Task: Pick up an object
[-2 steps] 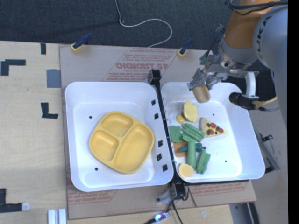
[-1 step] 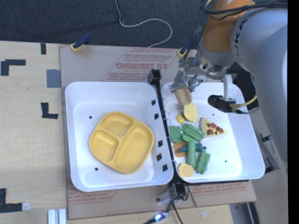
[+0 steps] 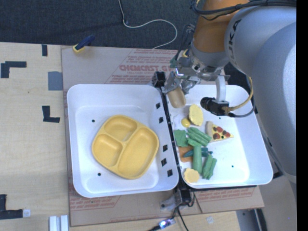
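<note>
Two white bins sat side by side on the bench. Nearest the camera in the right bin (image 3: 250,170), a pale yellow round piece (image 3: 191,175) lay at the front edge, touching a cluster of green bean pods (image 3: 202,153) piled with a green leaf (image 3: 180,138) and a bit of orange toy food (image 3: 186,151). Just beyond them rested a toy pizza slice (image 3: 219,132) and a yellow lemon-like piece (image 3: 196,115). The left bin (image 3: 82,129) carried a yellow divided plate (image 3: 125,146), lying flat.

Farther back, the gripper (image 3: 177,91) hung over the rear left corner of the right bin, near the divider between the bins. A small tan, cylinder-shaped object (image 3: 176,98) sat right at its tip. Whether the fingers were clamped on that object or merely standing over it could not be told from this slanted view, nor could their opening be judged. The grey arm with its orange band (image 3: 216,20) rose behind.

As a judgement, the pick was at its grasp stage: the approach looked complete, with the tan object the likely target. A confirmed hold and a clear lift away from the bin remained to be shown.
</note>
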### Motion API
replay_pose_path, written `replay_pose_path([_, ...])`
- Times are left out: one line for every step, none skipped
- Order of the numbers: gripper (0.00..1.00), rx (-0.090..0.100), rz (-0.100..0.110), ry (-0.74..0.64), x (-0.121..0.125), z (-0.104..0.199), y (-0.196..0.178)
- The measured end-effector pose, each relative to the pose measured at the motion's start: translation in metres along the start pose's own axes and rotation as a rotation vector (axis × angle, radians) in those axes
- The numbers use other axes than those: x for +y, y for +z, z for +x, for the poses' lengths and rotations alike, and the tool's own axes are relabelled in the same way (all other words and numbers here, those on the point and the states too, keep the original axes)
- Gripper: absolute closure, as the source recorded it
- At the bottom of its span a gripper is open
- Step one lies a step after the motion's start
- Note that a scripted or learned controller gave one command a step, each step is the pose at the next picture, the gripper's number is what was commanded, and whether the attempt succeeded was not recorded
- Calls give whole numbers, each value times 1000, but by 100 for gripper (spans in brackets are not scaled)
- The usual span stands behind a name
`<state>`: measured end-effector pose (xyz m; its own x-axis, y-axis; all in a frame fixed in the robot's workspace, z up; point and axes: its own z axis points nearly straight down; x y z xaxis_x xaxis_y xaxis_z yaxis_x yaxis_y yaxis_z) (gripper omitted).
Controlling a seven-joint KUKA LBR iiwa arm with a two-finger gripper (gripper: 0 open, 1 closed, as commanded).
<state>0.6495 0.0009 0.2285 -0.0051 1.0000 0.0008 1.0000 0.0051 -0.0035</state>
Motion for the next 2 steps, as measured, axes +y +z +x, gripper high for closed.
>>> replay_pose_path([100,-1,0,3,3,-1,0])
replay_pose_path([100,-1,1,2,10,11,11])
